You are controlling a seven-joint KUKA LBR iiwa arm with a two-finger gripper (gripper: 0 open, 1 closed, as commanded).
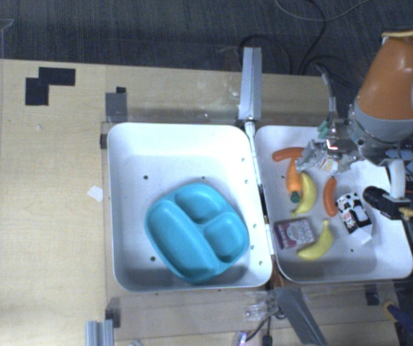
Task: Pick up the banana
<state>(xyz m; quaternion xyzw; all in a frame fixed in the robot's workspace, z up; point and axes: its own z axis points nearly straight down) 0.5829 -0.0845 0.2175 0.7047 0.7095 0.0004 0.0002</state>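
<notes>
The tool [326, 152] hangs low over the far part of the right bin [390, 269], at the end of the grey arm with its orange band [393, 74]. Its metal tip is a small, cluttered shape from this angle, so I cannot tell how wide it stands or whether it has hold of anything. Just beside it, toward the near side, lies a banana [306, 194] with an orange carrot [292, 179] touching its left edge, and another orange piece [287, 153] lies to the tool's left. A second banana [319, 243] lies nearer the front of the bin, beside a purple packet [293, 232]. An orange-red piece [330, 195] and a black-and-white object [352, 211] lie between them and the arm. The left bin [130, 164] holds a blue divided plate [197, 230]. Both bins rest on the light wooden surface [44, 215].
</notes>
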